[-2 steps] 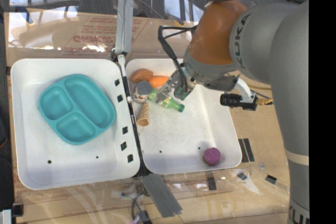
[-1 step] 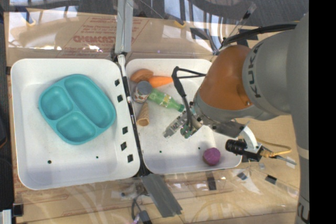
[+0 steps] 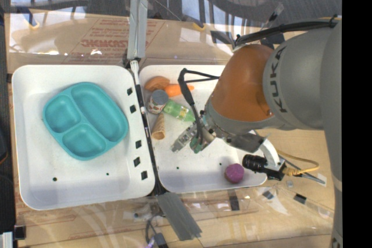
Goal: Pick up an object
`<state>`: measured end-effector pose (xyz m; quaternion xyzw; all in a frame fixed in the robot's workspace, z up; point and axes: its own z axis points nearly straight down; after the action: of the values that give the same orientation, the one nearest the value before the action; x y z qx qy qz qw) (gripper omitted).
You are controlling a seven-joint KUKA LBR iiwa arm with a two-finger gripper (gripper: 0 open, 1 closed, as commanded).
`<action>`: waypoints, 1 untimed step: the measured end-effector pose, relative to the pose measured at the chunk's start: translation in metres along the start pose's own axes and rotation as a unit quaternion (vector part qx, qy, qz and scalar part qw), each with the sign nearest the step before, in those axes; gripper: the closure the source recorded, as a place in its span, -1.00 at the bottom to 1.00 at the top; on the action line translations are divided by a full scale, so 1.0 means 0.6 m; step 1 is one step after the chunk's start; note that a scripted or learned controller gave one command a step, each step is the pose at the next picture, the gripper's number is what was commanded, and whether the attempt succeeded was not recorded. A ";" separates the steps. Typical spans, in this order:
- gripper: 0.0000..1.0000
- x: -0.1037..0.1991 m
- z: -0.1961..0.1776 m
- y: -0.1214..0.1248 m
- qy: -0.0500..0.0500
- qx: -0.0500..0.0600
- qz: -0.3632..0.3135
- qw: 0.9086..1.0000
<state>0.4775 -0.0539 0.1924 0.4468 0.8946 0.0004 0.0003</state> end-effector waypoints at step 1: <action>1.00 -0.033 0.001 -0.026 -0.001 0.000 0.012 1.000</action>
<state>0.4770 -0.0792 0.1916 0.4575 0.8892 0.0000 0.0007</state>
